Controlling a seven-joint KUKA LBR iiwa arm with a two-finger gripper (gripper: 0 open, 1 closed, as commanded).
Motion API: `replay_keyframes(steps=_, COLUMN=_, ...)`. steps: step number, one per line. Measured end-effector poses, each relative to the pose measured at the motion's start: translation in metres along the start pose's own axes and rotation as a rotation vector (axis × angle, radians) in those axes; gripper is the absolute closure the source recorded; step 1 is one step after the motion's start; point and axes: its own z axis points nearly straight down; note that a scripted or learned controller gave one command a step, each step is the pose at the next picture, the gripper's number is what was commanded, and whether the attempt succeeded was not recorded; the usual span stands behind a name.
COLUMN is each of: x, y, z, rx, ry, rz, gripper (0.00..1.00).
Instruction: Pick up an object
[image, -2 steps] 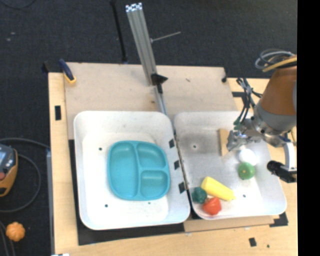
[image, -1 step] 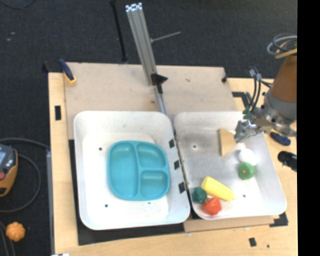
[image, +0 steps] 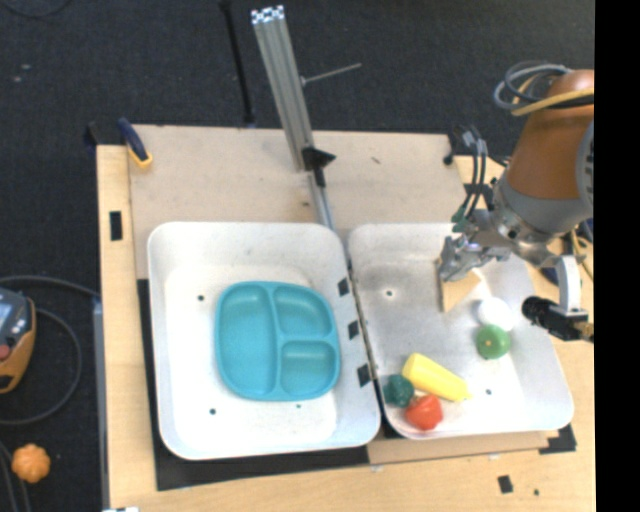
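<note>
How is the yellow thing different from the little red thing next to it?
The yellow thing is long and lies slanted; the red thing is short and rounded. The yellow thing is bigger. The red thing lies nearer the right bin's front edge. Both sit in that bin, close together.

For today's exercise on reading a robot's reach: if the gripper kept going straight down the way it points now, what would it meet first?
Most likely the tan wooden block lying on the right bin's floor, straight beneath the gripper. The slanted view hides how high the gripper hangs.
</note>
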Motion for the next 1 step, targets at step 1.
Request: replay_keyframes(steps=1, x=0.0499, y=0.0114, z=-0.0014, rx=0.0, ry=0.001, rz=-0.001, gripper=1.0)
